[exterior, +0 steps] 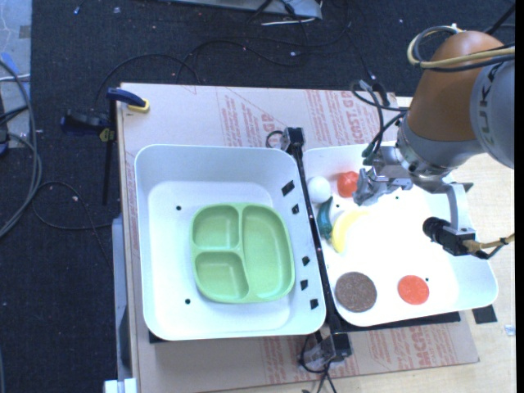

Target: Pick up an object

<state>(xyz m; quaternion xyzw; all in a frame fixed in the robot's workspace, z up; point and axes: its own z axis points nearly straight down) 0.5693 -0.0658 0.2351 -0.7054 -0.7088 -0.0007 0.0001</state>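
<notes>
While the gripper (370, 188) hangs near the right bin's (467, 289) far-left corner beside a red ball (347, 182), its opening unreadable, nothing looks lifted yet

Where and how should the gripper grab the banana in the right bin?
Probably across the middle of the banana, coming straight down from above. It lies flat and curved on the right bin floor, narrow enough to span crosswise. Its left side sits close to a teal object and the bin wall, so set the fingers across the free lower half. The gripper is just above it.
</notes>
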